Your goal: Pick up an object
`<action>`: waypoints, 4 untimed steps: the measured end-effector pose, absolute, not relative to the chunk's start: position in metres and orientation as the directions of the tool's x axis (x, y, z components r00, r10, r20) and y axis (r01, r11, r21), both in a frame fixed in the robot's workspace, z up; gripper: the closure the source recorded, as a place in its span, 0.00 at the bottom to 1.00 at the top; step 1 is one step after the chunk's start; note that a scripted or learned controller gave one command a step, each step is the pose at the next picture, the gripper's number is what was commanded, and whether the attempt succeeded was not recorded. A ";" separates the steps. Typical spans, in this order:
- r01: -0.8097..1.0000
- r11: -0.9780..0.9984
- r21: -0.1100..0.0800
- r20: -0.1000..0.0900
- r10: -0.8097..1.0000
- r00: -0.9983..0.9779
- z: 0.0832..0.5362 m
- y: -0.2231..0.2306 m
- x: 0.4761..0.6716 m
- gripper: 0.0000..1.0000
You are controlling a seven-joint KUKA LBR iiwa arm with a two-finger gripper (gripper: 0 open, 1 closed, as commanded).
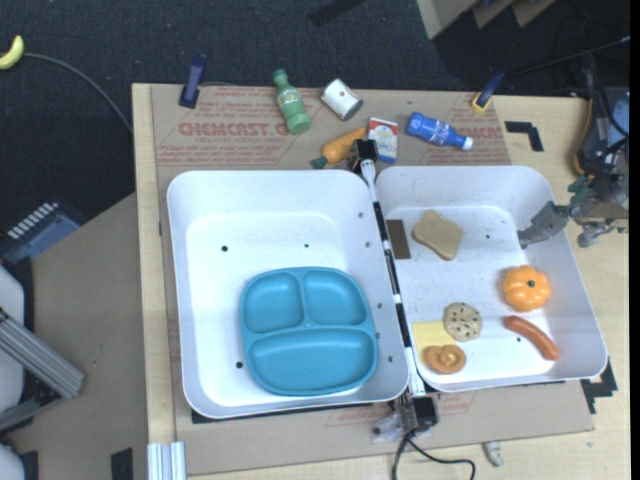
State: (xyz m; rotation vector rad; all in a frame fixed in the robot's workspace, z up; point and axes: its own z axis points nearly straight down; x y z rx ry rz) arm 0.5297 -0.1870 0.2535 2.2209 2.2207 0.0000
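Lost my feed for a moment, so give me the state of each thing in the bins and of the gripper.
gripper: at right bin's rim, holding nothing
blue tray: flat in left bin
bread slice: lying flat
pumpkin: upright
sausage: lying flat
cookie: lying flat
pretzel: on cheese slice

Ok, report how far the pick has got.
Done: nothing looks picked yet. The bread slice, pumpkin, cookie, sausage and pretzel all lie in the right bin.
In hand: the gripper sits at that bin's right rim with no item visible between its fingers.
Left: reach an item, grasp it and lift it.
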 end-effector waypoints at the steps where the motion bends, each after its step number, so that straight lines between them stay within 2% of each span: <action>1: 1.000 -0.001 -0.005 0.002 1.000 0.001 0.135 -0.201 0.525 0.00; 2: 1.000 0.000 0.019 -0.013 1.000 0.000 0.101 -0.207 0.518 0.00; 3: 1.000 -0.001 0.028 -0.012 1.000 0.002 0.116 -0.206 0.521 1.00; 4: 1.000 0.001 0.014 -0.006 1.000 0.000 0.117 -0.157 0.540 1.00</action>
